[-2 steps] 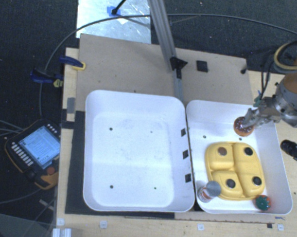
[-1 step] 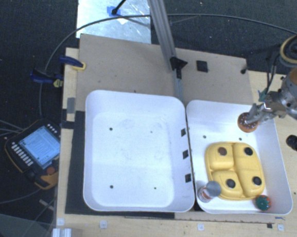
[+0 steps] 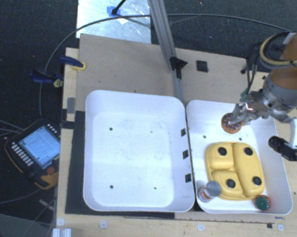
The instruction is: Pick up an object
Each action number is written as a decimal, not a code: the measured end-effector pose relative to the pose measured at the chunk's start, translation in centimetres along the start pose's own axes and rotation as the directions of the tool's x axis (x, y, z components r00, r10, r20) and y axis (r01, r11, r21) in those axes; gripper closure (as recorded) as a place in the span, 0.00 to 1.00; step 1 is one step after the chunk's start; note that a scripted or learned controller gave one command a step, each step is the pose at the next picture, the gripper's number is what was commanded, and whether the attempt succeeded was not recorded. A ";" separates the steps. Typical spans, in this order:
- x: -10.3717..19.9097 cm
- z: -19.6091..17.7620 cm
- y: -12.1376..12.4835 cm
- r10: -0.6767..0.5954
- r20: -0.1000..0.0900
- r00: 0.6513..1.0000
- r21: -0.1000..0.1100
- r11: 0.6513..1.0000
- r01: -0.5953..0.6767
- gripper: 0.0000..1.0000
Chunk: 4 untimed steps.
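In the right bin (image 3: 286,197), my gripper (image 3: 239,116) hangs over the far left part, its tip right at a small round brown object (image 3: 231,125). The gripper body hides where they meet, so I cannot tell if the object is gripped or resting on the bin floor. A large yellow moulded piece with black dots (image 3: 235,170) lies in the middle of the same bin. At the bin's near left corner is a small grey-capped item (image 3: 209,190). A small green and red ball (image 3: 263,203) sits at the near right corner.
The left bin (image 3: 92,136) stands beside the right one, with small black clips (image 3: 185,153) along the shared wall. A grey pole (image 3: 164,31) crosses the back of the bench. A handheld pendant (image 3: 36,149) lies on the floor to the left.
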<state>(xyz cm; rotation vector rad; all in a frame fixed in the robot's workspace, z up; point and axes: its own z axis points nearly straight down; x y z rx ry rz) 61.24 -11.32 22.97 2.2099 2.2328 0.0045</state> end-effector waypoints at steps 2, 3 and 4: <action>11.1 -0.6 -1.3 0.000 0.000 1.000 0.001 1.000 0.000 1.00; 16.3 -1.2 -2.4 -0.001 -0.001 1.000 0.002 1.000 0.001 1.00; 21.6 -1.6 -2.9 -0.001 -0.001 1.000 0.002 1.000 0.001 1.00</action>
